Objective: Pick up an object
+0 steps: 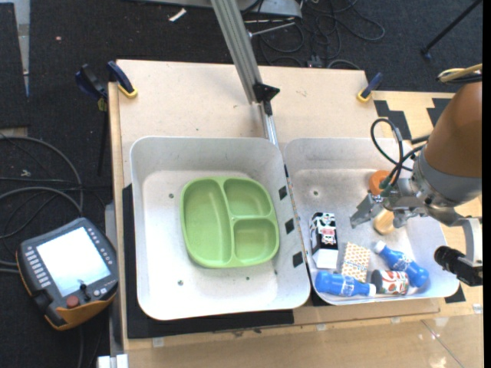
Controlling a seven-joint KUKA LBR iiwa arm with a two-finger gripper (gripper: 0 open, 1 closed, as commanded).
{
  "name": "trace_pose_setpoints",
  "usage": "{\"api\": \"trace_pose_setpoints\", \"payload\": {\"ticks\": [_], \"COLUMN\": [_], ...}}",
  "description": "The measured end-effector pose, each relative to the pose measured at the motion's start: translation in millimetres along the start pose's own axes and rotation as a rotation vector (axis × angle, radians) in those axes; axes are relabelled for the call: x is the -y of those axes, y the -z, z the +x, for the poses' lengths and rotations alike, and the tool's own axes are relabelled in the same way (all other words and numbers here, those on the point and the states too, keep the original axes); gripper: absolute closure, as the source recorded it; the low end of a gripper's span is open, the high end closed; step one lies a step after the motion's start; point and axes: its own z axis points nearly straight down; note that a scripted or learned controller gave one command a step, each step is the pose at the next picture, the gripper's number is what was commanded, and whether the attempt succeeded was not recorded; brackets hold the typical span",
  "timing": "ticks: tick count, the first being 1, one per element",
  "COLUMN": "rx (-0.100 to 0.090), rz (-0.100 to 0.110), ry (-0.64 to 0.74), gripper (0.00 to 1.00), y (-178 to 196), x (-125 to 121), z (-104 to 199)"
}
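While the arm point(459, 140) reaches in from the right, its tool point(381, 209) hangs low over the right bin point(337, 163), metal fingers spread part open with nothing between them. A tan lump point(383, 221) sits just below the tips and an orange round thing point(378, 180) just behind; both are partly covered by the tool, so shape is hard to read.

Right bin contents, all bunched at the near end:
- blue bottle point(343, 284), smooth plastic, lying flat, long axis left-right along the near wall
- second blue bottle point(400, 261) with white cap, lying flat, cap pointing up-left, axis diagonal
- red-and-white can point(393, 283) on its side, wedged between the two bottles
- black-and-white carton point(325, 231), boxy, long axis running away from the camera
- checkered card point(354, 259), flat, orange and white, touching the carton's white base

Left bin point(153, 205) holds a green plate point(230, 222), glossy moulded plastic, rounded square, three compartments.

Both bins are matte white, shallow, with rounded corners, on a pale wood bench point(192, 98) (yellow clamps at the far corners). Arm's upper part is cut off at the frame edge.
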Motion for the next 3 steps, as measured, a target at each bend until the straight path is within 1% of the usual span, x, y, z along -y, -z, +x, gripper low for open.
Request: {"api": "trace_pose_setpoints", "payload": {"ticks": [1, 2, 3], "rx": [0.000, -0.001, -0.004], "rz": [0.000, 0.007, -0.003], "ry": [0.000, -0.002, 0.000], "gripper": [0.00, 0.00, 0.00], "y": [0.1, -63.8, -104.6], "x": [0.0, 3.9, -0.4], "z": [-0.1, -0.8, 7.5]}}
